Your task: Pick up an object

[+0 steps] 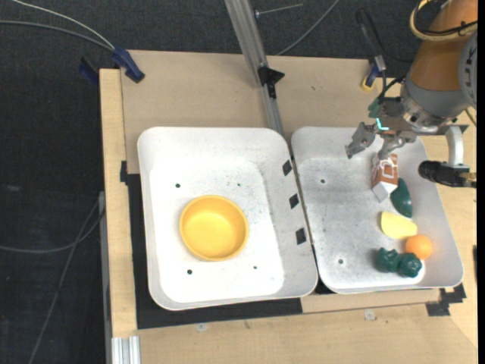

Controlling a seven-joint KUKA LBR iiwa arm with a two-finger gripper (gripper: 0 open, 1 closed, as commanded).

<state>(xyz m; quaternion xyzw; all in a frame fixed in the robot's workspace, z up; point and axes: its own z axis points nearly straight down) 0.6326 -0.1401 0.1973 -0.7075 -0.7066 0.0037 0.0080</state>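
Plywood worktop (197, 89) is carrying two shallow white plastic bins side by side. Sitting in the left bin (220, 144) is a round yellow plastic bowl (214, 227), well apart from everything else. In the right bin (333, 226), along its right side, a small cluster is lying: a small brown-and-white carton (386, 174) standing tilted, a dark green rounded piece (402, 197) just beside it, then a pale yellow wedge (397, 224), an orange ball (418, 246) and a dark green knobbly lump (398, 263) near the front corner.

The claw (377, 138) is hovering above the carton with its fingers looking spread and nothing between them. The carton is probably the target: it is likely light, fairly stiff yet crushable, and a little slick. Pinching across its two flat faces near the middle seems best, since the tilt and the green neighbour touching its lower end are leaving little room elsewhere.
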